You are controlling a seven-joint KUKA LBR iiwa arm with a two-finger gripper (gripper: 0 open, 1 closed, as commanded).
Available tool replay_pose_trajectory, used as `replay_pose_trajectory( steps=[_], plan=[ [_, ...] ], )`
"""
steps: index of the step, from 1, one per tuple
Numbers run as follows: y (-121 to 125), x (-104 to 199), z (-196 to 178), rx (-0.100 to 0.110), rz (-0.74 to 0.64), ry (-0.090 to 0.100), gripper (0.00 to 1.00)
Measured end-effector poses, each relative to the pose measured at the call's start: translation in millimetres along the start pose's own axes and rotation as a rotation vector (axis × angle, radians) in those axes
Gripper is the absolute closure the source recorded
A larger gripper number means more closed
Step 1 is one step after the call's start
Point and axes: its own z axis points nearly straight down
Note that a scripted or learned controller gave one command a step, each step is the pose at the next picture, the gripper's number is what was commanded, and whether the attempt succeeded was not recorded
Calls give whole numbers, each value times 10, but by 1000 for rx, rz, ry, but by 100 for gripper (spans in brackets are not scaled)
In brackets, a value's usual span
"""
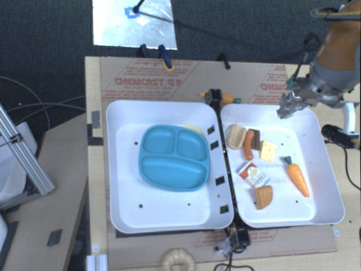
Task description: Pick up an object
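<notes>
The arm's tool (285,109) hung above the right white bin's (321,151) far edge, grip state unclear, likely approaching the small orange plastic carrot (296,176).

white bins (169,222), blue divided plate (174,157); orange carrot (297,177), yellow cheese (268,151)

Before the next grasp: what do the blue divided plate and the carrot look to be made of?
Blue divided plate: probably moulded plastic, one even colour, rounded compartment ridges, soft matte sheen. Carrot: likely a plastic toy, uniformly bright orange with a small green top and a smooth surface; at this resolution rubber or foam can't be ruled out.
</notes>
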Motion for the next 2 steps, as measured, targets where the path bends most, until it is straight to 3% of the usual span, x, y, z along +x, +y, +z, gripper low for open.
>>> replay_pose_trajectory(
  steps=[1, 2],
  plan=[
    [-390, 402, 60, 4, 0, 1, 100],
    [-530, 850, 125, 3, 0, 1, 100]
  ],
)
